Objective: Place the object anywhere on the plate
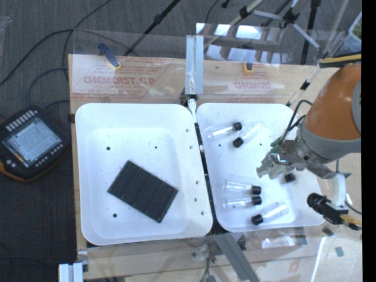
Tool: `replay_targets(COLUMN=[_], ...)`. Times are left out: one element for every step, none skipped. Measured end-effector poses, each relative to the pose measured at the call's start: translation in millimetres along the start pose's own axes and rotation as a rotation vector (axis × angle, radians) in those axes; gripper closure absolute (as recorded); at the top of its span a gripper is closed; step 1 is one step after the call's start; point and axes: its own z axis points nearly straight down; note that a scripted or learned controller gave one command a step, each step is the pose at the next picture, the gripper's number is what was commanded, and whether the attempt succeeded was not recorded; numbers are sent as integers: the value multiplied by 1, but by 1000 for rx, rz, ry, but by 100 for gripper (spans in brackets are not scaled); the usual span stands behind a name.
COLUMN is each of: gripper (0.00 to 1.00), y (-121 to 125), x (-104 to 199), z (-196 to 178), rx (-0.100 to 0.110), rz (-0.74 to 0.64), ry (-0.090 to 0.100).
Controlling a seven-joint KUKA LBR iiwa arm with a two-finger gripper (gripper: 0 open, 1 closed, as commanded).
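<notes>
The surface (147,78) was a pale wooden board under a sheet of clear plastic with faded red lettering, and it carried two shallow white bins side by side. The gripper (271,164) hung low over the right bin (264,110), on the grey wrist of the arm (335,110) with its broad orange band. Whether its fingers were spread or pressed together could not be told from this slanted view, and nothing could be seen between them.

Clear tubes with black caps lay scattered in that bin. Two tubes (226,129) (245,135) lay up and to the left of the gripper, near the bin's far edge. Two more (242,187) (242,202) lay side by side just below and left of it, and a fifth (269,213) lay below it near the front rim. A small dark thing (289,178), possibly another cap, sat just right of the gripper, partly hidden by the wrist.

Well to the left of the gripper, in the left bin (94,122), lay the dark ribbed rectangular plate (143,191), turned at a slant.

Beyond the surface the floor (47,16) was dark grey carpet crossed by black cables. A handheld control pendant (30,141) with a screen lay on it at far left. Tripod legs and a metal frame (258,34) stood behind the surface.
</notes>
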Motion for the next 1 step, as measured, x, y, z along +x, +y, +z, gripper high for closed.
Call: replay_targets(gripper=[100], y=[105], x=[71], z=[-16], rx=[0], rz=[-132], ry=[-6])
